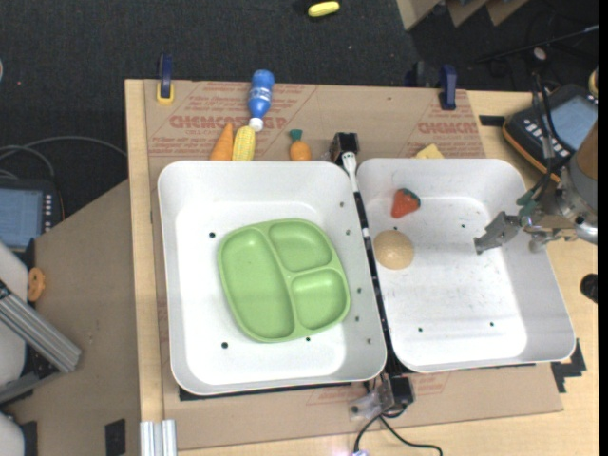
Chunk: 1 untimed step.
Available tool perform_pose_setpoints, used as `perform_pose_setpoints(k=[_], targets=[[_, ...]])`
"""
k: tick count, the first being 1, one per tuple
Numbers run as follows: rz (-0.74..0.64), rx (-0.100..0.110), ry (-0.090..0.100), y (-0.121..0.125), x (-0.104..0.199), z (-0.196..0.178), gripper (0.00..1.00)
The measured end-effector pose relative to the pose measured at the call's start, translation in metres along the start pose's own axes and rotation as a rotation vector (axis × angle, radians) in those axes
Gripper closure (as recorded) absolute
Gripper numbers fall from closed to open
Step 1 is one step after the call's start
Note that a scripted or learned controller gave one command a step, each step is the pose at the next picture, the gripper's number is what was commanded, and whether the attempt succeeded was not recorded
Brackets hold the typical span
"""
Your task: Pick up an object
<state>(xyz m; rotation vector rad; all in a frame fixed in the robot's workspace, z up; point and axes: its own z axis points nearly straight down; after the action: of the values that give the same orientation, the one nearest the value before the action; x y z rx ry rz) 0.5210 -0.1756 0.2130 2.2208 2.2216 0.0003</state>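
Two white bins side by side on a brown board. The left bin (180, 255) holds a green divided plate (283, 278) with three compartments, lying flat near the middle. The right bin (532, 331) holds a red strawberry (406, 201) near its upper left and a tan, roundish bread roll (393, 250) just below it, close to the bin's left wall; the two sit near each other but apart.

The gripper (494, 236) reaches in from the right over the right bin's right half, well apart from the roll and the strawberry. One grey finger (496, 230) shows, pointing left and down; the rest of the tool is a blur of metal and cable against the bin's edge, so whether the jaws are apart or together cannot be told. Nothing is seen between them. The arm behind is cut off at the frame's right side.

On the board behind the bins: a blue-capped bottle (259, 95) lying down, a corn cob (244, 142), a carrot (222, 143) beside it, and a small orange thing (299, 147), too small to name. A yellow item (324, 9) lies on the dark floor beyond.
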Motion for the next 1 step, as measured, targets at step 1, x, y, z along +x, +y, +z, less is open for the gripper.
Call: perform_pose_setpoints(k=[1], targets=[[-0.006,0.008,0.005,0.0366,0.0628,0.1227,0.0]])
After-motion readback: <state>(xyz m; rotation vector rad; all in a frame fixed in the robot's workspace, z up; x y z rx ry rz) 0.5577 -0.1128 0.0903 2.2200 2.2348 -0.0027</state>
